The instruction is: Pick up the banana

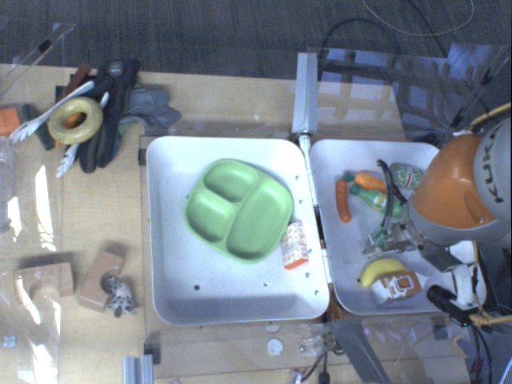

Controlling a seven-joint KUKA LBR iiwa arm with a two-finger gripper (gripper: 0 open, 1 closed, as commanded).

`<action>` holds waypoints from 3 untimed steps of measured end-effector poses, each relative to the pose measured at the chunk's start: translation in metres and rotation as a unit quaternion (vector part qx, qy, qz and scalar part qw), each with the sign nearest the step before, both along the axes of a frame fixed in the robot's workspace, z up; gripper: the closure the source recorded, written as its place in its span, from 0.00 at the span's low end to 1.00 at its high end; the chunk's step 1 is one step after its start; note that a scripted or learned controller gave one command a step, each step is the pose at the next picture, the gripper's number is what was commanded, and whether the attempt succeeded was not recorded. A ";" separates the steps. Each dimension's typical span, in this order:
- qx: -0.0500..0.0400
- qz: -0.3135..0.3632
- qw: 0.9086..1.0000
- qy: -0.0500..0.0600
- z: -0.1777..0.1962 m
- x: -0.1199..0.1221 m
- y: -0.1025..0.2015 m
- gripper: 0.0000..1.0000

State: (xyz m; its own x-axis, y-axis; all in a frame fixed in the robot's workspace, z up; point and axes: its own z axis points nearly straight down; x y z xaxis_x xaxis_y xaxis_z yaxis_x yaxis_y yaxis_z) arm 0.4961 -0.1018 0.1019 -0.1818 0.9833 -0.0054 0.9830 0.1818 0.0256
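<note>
A green sectioned plate [239, 209] lies in the left bin [172, 294], a small packet [294, 245] at its right edge; in the right bin [346, 294], the banana [379, 270] lies free just below the gripper [387, 238], whose finger spacing cannot be told

we see a bright, even scene with soft overhead light and no hard shadows. the left bin [160, 238] is washed almost flat white, and the right bin [340, 294] likewise, their rims faintly shaded. the green divided plate [238, 209] carries a mild sheen. clear plastic sheets at the left edge [24, 214] and the top right [400, 86] throw pale reflections. the picture is slightly soft and grainy, and small things on the bench [96, 214] lack crisp edges. the dark floor [200, 14] at the top stays dim.
</note>
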 end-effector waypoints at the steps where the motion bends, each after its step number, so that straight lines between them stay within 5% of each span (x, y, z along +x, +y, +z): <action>1: 0.000 0.000 1.000 0.000 0.000 0.000 0.000 0.00; 2: -0.001 0.003 1.000 0.006 -0.013 -0.005 0.013 0.00; 3: -0.007 0.322 0.947 0.004 -0.012 -0.003 0.004 0.00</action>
State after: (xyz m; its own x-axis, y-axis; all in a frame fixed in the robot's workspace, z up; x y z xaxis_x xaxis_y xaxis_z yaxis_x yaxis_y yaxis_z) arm 0.4927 -0.0983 0.0899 -0.7436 0.6685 -0.0134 0.6684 0.7437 0.0113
